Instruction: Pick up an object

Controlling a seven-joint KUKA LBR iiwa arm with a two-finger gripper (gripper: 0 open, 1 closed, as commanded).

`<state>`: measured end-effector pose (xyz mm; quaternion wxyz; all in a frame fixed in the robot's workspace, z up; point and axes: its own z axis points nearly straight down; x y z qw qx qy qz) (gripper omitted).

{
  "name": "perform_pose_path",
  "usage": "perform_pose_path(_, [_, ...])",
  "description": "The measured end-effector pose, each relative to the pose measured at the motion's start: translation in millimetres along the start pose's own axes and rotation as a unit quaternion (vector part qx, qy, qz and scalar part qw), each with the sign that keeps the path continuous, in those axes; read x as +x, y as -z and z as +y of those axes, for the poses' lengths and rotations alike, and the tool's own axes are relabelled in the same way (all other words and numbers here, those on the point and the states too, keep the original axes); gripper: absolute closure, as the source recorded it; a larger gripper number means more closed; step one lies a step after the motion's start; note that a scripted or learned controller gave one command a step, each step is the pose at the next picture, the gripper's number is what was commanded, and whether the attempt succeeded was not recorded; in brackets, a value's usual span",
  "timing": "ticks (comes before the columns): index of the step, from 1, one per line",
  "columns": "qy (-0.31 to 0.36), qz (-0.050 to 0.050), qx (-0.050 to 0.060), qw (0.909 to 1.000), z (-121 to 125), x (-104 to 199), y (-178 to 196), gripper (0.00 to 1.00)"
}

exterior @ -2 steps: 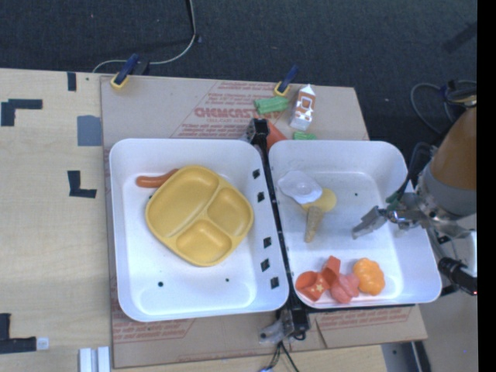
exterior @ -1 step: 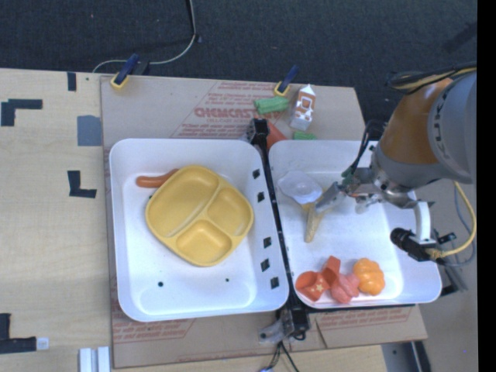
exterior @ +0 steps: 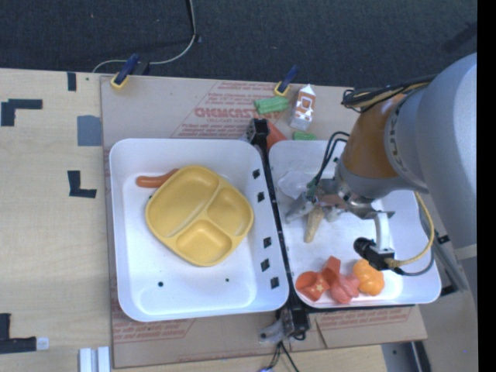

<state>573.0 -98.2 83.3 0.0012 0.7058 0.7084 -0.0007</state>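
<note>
- Two white bins sit side by side, so going left to right: the left bin (exterior: 132,285) has a yellow divided plate (exterior: 200,214) sitting in its upper middle, with an orange-red sausage-looking thing (exterior: 153,180) poking out from under the plate's upper left edge.
- Up past the divider, near the top middle of the frame, a few bits lie on the cardboard: a green block (exterior: 271,105) and a little milk carton (exterior: 303,105). They're outside both bins.
- Right bin (exterior: 422,289): the gripper (exterior: 310,204) is down in the left-middle part of it, and honestly I cannot tell if the claw is open or closed on anything, it's just a blur of grey metal.
- What matters for the grab: a pale yellow cone-ish piece (exterior: 314,222) sits right at the claw tip, just below it in the frame. Its long axis runs mostly up-down, tilted a bit. My guess is that's the nearest candidate.
- Toward the lower right of that bin, well apart from the claw, there's a cluster: a red tomato-like piece (exterior: 311,284), a pinkish chunk (exterior: 339,283) and an orange fruit (exterior: 369,277).
- Those would need the arm to move down-frame and right.
</note>
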Motion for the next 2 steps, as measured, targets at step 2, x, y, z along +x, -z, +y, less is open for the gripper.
perform_pose_path(2, [0.001, 0.003, -0.003, 1.0000, -24.6, 54.5, 106.0, 1.00])
